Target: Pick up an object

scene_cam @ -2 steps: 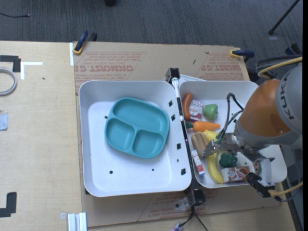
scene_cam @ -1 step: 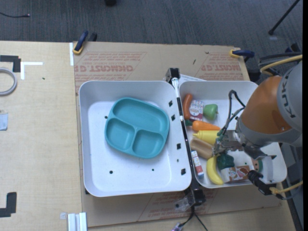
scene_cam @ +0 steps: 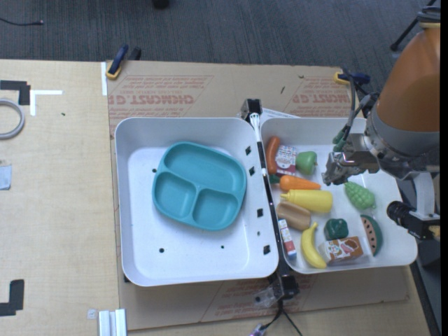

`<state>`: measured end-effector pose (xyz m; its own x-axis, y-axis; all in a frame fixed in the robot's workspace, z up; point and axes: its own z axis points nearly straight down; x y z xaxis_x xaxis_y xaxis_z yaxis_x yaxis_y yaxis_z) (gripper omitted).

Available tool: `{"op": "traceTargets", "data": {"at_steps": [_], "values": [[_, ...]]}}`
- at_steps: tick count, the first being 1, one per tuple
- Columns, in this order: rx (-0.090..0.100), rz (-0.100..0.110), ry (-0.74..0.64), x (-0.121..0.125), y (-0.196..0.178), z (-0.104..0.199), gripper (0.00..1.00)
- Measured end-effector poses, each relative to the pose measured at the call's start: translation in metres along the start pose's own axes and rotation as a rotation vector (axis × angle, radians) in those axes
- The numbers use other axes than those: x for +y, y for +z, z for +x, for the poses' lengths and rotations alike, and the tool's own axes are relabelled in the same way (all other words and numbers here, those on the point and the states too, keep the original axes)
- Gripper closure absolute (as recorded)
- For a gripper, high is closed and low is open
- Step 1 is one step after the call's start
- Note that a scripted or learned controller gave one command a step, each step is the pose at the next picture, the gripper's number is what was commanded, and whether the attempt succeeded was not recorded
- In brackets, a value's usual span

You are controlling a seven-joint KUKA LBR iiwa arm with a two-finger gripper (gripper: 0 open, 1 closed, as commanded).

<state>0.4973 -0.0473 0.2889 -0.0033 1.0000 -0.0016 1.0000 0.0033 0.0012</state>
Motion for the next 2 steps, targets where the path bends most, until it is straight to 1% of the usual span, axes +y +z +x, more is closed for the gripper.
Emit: {"op": "traceTargets", "data": {"at_steps": [1, 2], "values": [[0.0, -0.002, -0.001, -0.018, -0.103, 0.036, 1.0], [0.001, 0.003, 0.001, -0.019, 0.025, 0.108, 1.0]]}}
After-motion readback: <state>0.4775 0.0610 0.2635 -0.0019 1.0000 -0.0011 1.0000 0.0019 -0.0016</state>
